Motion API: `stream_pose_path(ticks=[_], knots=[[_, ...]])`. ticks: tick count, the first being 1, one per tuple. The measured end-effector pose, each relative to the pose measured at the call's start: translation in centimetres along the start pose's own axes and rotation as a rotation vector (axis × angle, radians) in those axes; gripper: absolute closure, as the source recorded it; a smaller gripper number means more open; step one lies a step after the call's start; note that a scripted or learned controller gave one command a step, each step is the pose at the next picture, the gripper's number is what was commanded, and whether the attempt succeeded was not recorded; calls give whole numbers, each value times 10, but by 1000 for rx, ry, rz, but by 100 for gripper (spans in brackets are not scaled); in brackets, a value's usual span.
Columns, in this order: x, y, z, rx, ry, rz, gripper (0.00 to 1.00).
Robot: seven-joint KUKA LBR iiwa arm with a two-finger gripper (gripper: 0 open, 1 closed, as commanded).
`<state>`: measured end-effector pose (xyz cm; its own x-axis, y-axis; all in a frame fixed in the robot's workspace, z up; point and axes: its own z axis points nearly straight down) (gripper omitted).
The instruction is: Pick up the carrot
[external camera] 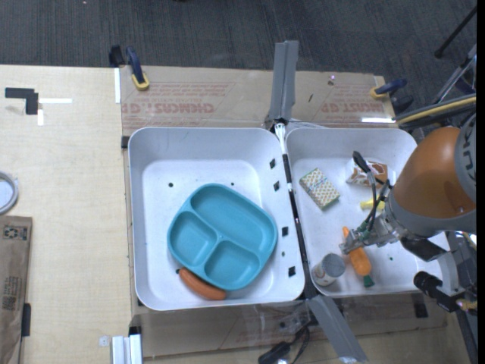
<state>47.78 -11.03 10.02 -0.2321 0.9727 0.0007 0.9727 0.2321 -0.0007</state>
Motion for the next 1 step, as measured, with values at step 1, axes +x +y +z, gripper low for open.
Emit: stream_pose_path(ticks=[1], knots=[[65, 16, -91, 0, -1, -395, 100]])
